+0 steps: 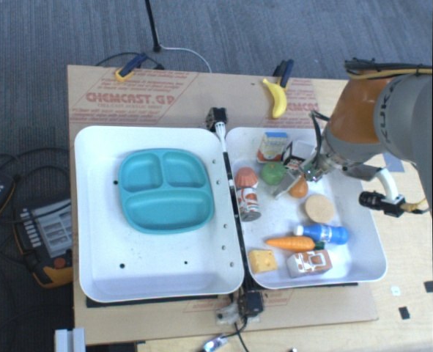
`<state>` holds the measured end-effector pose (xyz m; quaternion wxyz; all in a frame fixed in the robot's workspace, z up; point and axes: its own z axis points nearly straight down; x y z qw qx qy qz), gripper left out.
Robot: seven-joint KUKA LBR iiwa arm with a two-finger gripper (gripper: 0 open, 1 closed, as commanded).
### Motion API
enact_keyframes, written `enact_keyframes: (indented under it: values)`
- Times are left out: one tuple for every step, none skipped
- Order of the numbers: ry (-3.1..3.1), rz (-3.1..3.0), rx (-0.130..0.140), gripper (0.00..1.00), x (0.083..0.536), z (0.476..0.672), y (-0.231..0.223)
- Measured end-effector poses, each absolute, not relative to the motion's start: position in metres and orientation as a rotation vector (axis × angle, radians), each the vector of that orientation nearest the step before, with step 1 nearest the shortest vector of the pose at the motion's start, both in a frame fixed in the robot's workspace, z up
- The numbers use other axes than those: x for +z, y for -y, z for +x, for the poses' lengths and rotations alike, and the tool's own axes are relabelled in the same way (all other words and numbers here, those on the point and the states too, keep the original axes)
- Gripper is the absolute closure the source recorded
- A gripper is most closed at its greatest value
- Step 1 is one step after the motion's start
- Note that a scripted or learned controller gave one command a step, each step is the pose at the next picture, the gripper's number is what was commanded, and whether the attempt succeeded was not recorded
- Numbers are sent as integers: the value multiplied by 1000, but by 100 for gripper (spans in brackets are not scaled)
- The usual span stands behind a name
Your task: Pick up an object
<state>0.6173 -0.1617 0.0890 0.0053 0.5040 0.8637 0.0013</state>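
The gripper (pixel 302 173) hangs low in the right bin (pixel 370 233), just beside the green ball (pixel 272 173) and a small orange object (pixel 298 188), perhaps touching it. I cannot tell if the jaws are apart or together. The carrot (pixel 289 243) lies nearer the front.

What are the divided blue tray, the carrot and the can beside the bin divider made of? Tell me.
Divided blue tray: likely matte moulded plastic, given its even colour and soft rounded rims. Carrot: probably toy plastic, uniformly orange and smooth. Can: printed label; metal or plastic can't be told.
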Motion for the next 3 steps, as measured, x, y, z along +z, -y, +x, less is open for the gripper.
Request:
enact_keyframes:
  values:
    - [-2698, 1577, 5, 100, 100, 619, 162]
    - [-2699, 1577, 5, 0, 100, 619, 162]
    - [-2906, 1195, -11, 0, 89, 658, 137]
